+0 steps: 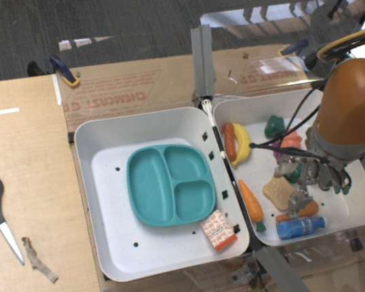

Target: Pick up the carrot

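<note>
The carrot [249,200] is a slim orange piece with a green tip. It lies lengthwise along the left wall of the right bin [358,214]. My gripper [299,193] hangs low in the middle of that bin, to the right of the carrot and apart from it. It sits just right of a slice of bread [277,192] and directly above a second, shorter orange piece [299,212]. The arm's orange band [354,104] covers the bin's right side.
A banana [241,141], an orange piece [229,143], a green item [274,124] and a pink item [291,140] lie at the right bin's back. A blue bottle [300,228] rests by its front wall. The left bin [100,189] holds a teal divided plate [171,183] and a snack packet [218,231].
</note>
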Robot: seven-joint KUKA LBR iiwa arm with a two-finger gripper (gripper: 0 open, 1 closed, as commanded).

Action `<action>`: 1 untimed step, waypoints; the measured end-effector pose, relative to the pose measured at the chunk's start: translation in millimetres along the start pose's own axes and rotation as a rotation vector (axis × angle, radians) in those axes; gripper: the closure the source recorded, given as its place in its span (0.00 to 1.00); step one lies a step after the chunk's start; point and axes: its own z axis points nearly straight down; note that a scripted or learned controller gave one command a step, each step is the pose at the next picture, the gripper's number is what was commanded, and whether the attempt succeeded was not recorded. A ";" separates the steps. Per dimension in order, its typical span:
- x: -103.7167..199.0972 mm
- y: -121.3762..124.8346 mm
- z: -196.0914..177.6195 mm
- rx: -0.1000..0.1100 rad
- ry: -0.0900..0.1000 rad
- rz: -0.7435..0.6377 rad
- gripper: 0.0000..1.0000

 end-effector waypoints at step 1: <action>-7.4 13.8 49.6 -0.001 -0.003 0.072 0.00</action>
